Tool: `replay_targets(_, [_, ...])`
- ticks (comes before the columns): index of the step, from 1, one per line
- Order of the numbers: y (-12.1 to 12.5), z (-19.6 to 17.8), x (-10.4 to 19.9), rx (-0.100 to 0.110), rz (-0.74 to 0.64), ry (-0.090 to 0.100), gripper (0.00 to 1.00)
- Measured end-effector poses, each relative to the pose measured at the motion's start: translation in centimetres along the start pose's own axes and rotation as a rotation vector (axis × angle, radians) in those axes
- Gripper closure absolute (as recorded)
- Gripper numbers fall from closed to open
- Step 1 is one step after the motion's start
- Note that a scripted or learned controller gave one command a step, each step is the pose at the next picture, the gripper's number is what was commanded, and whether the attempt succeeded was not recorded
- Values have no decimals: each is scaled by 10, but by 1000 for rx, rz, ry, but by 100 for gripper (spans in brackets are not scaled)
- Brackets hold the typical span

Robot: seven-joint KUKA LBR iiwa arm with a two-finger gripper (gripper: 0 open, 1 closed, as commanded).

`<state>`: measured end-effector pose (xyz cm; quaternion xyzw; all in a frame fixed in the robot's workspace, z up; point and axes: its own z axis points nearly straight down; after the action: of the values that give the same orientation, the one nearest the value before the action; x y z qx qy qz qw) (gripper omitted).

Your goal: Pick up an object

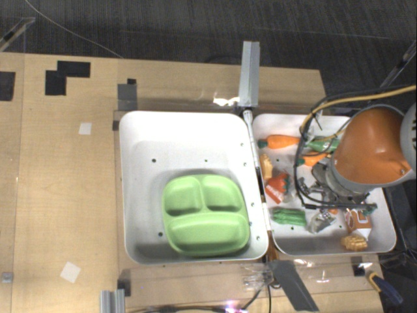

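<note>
Now the arm (371, 150) hangs low so the gripper (324, 214) can reach the toys. It sits right of the green plate (205, 214), just beside a green toy (288, 217), maybe its pick. I cannot tell if it is spread or pinching.

Tray (206, 215) in left bin (150, 142) (arm (371, 145) over rt bin (388, 240)).

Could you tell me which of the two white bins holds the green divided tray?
The left bin holds the green divided tray, lying toward its near edge. The right bin instead holds small toy foods, such as a carrot, under the arm.
</note>
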<state>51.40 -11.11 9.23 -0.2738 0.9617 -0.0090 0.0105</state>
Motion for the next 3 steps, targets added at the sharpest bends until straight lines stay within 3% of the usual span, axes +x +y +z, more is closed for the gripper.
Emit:
replay_targets(1, [21, 0, -16, -4, -377, -9, 0])
replay_targets(2, [-6, 2, -40, -14, -267, -1, 0])
replay_targets(3, [-3, 2, -50, -13, -254, 0, 0])
